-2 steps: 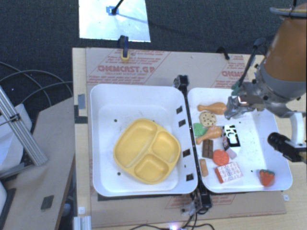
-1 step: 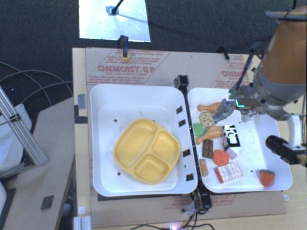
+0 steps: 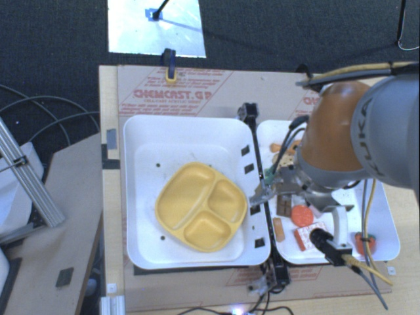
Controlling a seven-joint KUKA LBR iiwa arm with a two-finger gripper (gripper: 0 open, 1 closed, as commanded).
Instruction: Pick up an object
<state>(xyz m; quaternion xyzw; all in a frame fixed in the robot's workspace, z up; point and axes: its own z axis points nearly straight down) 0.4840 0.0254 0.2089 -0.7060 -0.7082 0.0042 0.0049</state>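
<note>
objects for picking lie in the right bin (image 3: 392, 245): a round red piece (image 3: 302, 216), a red and white packet (image 3: 308, 236), a dark brown block (image 3: 284, 206), a slim orange stick (image 3: 279, 229) near the divider, and a small orange and green thing (image 3: 366, 243) toward the far right. more small brownish pieces (image 3: 281, 147) sit at the top of that bin, partly hidden, and we cannot tell what they are.

we see the arm (image 3: 354, 133) coming in from the right, its orange band and grey wrist hanging over the right bin and covering much of it. the gripper (image 3: 261, 194) shows low at the arm's left side, just above the divider between the two bins, near the tray's right edge. we cannot tell from here how the tool stands or whether anything is in it.

in the left bin (image 3: 144, 143) we find a yellow tray (image 3: 201, 206) with three compartments, lying flat and turned at a slant. both bins rest on a brown board (image 3: 197, 90) printed with red letters, with a small blue and yellow clamp (image 3: 170, 66) at its top edge.
</note>
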